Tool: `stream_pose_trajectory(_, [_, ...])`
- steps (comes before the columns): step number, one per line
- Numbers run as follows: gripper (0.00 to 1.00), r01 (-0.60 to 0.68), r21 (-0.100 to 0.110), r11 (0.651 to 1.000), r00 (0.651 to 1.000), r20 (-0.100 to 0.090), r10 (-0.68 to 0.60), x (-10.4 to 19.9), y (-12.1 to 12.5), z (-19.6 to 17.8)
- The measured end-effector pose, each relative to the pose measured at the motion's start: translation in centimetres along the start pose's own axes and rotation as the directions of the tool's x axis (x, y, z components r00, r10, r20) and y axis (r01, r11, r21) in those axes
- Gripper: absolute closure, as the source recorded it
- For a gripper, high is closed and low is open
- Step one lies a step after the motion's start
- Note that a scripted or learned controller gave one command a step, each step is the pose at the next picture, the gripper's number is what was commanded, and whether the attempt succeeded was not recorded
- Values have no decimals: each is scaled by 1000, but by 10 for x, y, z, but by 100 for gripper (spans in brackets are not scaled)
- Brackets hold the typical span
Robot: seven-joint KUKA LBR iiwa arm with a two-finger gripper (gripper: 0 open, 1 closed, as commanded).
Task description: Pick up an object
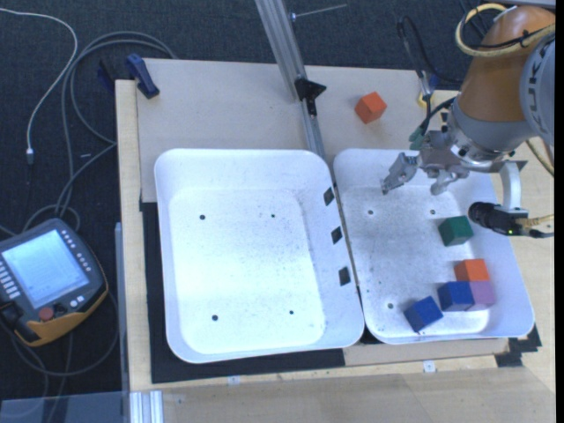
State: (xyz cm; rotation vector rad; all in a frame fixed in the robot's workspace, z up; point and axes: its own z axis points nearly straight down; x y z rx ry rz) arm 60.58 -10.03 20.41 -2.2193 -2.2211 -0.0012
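The gripper [421,175] is hanging over the far part of the right bin [388,236], and its fingers are standing apart with nothing between them — released, grasping nothing. Taking the green cube [456,230] as the landmark, the gripper is sitting above it in the view and to the view's left, near but clearly apart, with bare bin floor showing between the two. That is the relation the coming move is turning on: the nearest candidate is lying toward the view's lower right of the open fingers, on the arm's own side of the bin. The cube is showing no long axis to speak of, so finger alignment is looking like a minor concern. Further below the green cube, near the bin's near corner, an orange cube [472,269], a pink cube [480,291] and two blue cubes [456,295] [423,313] are crowding together — the first three appear to be touching, making them the harder picks in my judgement. A second orange cube [371,107] is resting on the bench [220,104], well beyond the green cube and outside both bins. The left bin [247,245] is sitting beside the right one.
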Motion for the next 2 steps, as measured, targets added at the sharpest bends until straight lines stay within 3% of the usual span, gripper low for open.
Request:
stream_pose_trajectory(1, [0,0,6,1000,1000,0,0,4,6,35])
stream_pose_trajectory(2, [0,-3,1,1000,1000,4,3,-53,58,105])
